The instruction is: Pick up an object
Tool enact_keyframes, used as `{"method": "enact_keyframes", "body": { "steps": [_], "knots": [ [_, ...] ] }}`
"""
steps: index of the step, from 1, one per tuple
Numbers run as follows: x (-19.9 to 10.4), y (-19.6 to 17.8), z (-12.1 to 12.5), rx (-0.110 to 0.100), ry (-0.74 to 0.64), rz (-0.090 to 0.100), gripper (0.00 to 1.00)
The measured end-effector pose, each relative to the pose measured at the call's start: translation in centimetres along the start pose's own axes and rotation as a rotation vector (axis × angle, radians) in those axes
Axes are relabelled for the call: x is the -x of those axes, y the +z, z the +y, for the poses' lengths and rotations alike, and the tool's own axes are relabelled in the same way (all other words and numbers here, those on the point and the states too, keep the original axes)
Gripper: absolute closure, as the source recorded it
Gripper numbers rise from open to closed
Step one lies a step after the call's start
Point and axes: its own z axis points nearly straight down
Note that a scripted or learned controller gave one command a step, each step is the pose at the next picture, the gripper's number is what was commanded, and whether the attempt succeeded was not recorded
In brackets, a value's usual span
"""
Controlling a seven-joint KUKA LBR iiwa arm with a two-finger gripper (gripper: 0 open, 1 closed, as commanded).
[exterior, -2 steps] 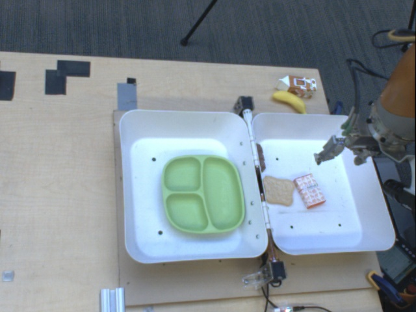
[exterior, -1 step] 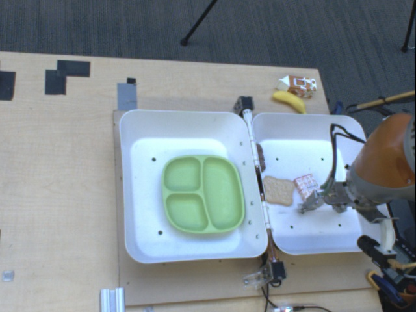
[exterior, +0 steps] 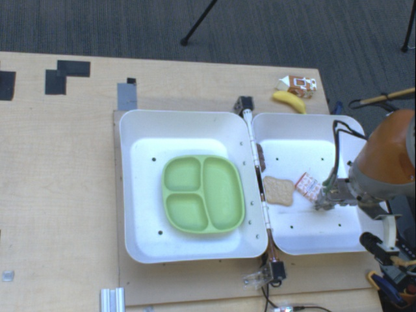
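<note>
Bench: a light wooden top (exterior: 58,174) that carries two shallow white bins side by side; dark carpet lies behind it, toward 12 o'clock.
Left bin (exterior: 140,142): it holds one green plate (exterior: 203,194) with three compartments. The plate lies flat, a little toward 5 o'clock from the middle of the bin floor.
Right bin (exterior: 292,142): it touches the left bin along the middle seam. Two small things lie on its floor, at the 9 o'clock side.
Slice of bread (exterior: 279,191): a tan, flat piece, close to the seam between the bins, at 9 o'clock from the bin centre.
Red and white packet (exterior: 307,185): a small printed packet, just beside the bread at its 3 o'clock side, lying tilted.
Arm (exterior: 390,158): grey with an orange band, it enters from 3 o'clock and reaches down into the right bin.
Gripper (exterior: 324,201): it is low over the bin floor, at about 4 o'clock from the packet and very near to it. The fingers are too small and dark to read, so I cannot tell if they are spread or pressed together, and no object is seen between them.
Banana (exterior: 288,101): yellow, on the bench outside the right bin, at 12 o'clock from it.
Small carton (exterior: 299,84): white and orange, just beside the banana at its 12 o'clock side.
Dark patches (exterior: 65,75): flat black shapes on the bench at 10 o'clock, well apart from the bins.
</note>
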Motion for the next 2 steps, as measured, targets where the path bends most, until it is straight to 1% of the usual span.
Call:
{"method": "enact_keyframes", "body": {
  "steps": [1, 2],
  "knots": [
    [0.0, 0.0, 0.0, 0.000, 0.000, 0.000, 0.00],
    [0.0, -1.0, 0.2, 0.003, -0.001, 0.000, 1.00]
  ]
}}
